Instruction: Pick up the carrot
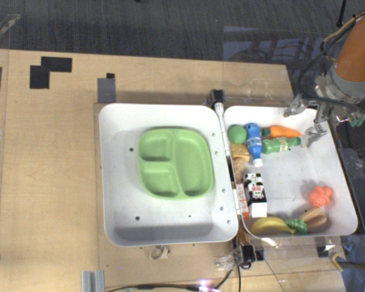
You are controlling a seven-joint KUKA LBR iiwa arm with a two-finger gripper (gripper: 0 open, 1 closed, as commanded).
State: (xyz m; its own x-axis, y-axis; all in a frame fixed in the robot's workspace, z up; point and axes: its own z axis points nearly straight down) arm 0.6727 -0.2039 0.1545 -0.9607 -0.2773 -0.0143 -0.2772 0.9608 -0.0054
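Note:
The carrot (285, 131) is a small orange piece lying near the far edge of the right bin (328, 163), just above a green bottle (281, 144). My gripper (307, 119) hangs over the bin's far right corner, just right of the carrot's tip. Its two fingers stand apart, so it is open, with nothing between them. The arm's orange band (359, 53) rises above it at the right.
Left of the carrot lie a blue bottle (253, 140) and a green ball (236, 133). A cow-patterned carton (253, 190), a banana (271, 225) and an orange-pink toy (320, 195) sit nearer the front. The left bin (118, 218) holds a green divided plate (173, 163).

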